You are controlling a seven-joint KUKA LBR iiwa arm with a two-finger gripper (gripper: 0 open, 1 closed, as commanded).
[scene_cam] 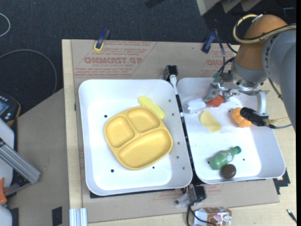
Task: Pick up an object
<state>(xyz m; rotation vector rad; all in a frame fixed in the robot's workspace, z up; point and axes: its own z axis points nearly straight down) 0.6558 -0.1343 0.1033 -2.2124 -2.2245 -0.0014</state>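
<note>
Position: fixed above the tabletop (75,126)
Facing: down, at a slant
Coverage: both white bins (94,164); arm (277,51) enters at right

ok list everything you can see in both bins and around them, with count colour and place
left bin: 1, white, left half of bench
right bin: 1, white, right half of bench
divided plate: 1, yellow, three compartments, middle of left bin
corn cob: 1, yellow, left bin, at plate's upper right rim
pale yellow piece: 1, right bin, centre
orange object: 1, right bin, right side
red object: 1, small, right bin, top, under the gripper
bottle: 1, green, lying in right bin, lower part
round brown object: 1, right bin, just below bottle
clamps: 2, blue, bench's far edge
gripper: 1, grey, over top of right bin
arm: 1, grey with orange band, from the right
</note>
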